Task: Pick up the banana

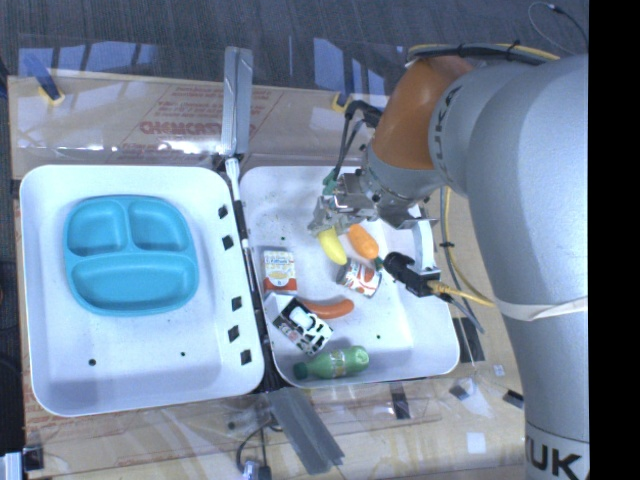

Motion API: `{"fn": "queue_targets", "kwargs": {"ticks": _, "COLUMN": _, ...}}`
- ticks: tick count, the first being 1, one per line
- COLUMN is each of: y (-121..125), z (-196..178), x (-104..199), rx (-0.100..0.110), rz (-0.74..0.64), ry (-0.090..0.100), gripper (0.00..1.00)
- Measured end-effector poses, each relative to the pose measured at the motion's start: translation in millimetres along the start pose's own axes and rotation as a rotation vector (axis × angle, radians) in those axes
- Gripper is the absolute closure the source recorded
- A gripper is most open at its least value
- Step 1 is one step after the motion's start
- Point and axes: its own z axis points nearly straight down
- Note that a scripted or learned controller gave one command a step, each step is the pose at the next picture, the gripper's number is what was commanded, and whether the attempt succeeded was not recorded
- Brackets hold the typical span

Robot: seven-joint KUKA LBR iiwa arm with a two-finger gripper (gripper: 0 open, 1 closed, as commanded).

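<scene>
From the overhead camera, the arm (520, 168) reaches in from three o'clock over the right bin (290, 193), and its gripper (335, 213) sits low at the bin's centre. The banana (332, 245) lies just under it at six o'clock, a short yellow piece touching or nearly touching the metal tips. An orange carrot-like piece (363, 240) lies right beside the banana at three o'clock, and a small can (361, 279) sits below that. Further toward six o'clock come a sausage (328, 308), a black-and-white toy car (303, 326) and a green bottle (332, 363); a small packet (279, 267) rests at nine o'clock of the banana. The left bin (40, 298) holds a blue divided plate (130, 251).

The step in hand looks like the final approach or closing onto the banana. The next move calls for a clean close around it without catching the orange piece alongside, then a straight lift.

The wrist hides most of the gripper, so I cannot tell how it is set, nor whether the banana is gripped.
</scene>
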Motion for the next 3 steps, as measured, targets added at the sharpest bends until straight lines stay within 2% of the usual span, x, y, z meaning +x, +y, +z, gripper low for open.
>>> {"fn": "queue_targets", "kwargs": {"ticks": 1, "y": 49.0, "z": 28.2, "x": -5.1, "rx": -0.003, "rz": -0.024, "ry": 0.0, "gripper": 1.0}}
{"fn": "queue_targets", "kwargs": {"ticks": 2, "y": 48.9, "z": -28.2, "x": 16.3, "rx": -0.006, "rz": -0.054, "ry": -0.001, "gripper": 1.0}}
{"fn": "queue_targets", "kwargs": {"ticks": 3, "y": 48.6, "z": -39.2, "x": 29.3, "rx": -0.007, "rz": -0.091, "ry": -0.002, "gripper": 1.0}}
